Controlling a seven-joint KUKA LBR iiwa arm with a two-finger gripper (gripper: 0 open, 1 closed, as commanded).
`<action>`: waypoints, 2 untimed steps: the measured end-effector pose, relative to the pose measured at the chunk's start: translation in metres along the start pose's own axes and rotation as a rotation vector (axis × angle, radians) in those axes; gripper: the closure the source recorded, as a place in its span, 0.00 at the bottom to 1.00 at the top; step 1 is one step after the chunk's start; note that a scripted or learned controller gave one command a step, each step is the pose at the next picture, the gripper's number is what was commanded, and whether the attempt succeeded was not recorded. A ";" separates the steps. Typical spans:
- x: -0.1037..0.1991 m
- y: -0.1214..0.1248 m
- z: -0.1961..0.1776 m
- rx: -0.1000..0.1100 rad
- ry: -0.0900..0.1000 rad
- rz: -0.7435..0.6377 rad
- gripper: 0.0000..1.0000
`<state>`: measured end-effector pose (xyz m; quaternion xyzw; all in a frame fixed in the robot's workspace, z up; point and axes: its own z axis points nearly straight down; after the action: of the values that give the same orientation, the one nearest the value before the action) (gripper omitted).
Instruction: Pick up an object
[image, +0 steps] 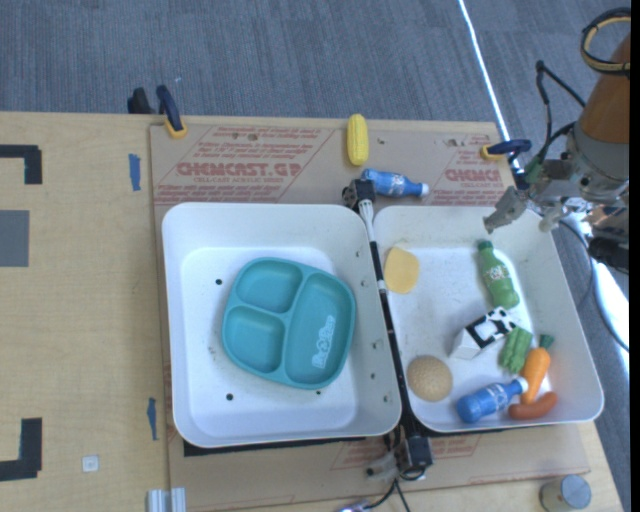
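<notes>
Gripper (525, 207) hovers at right bin's (580, 300) 1 o'clock rim, fingers apart, nothing btwn them, prob lining up a pick. Green bottle (497, 274) lies closest, just at its 7 o'clock, w/ other objs nearer bin's 5 o'clock corner.

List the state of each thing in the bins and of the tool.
Tool: above right bin's far rim, holding nothing.
Green bottle: lying flat.
Blue bottle: lying flat, beside the sausage.
Carrot: lying against the blue bottle.
Ball: resting on bin floor.
Tray: flat in left bin.
</notes>
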<state>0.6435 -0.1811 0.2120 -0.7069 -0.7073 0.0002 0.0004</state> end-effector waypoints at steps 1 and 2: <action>-0.003 -0.002 0.126 -0.004 -0.002 -0.199 0.00; -0.003 -0.002 0.116 -0.006 -0.003 -0.199 1.00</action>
<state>0.6417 -0.1840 0.0959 -0.6332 -0.7740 -0.0011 -0.0026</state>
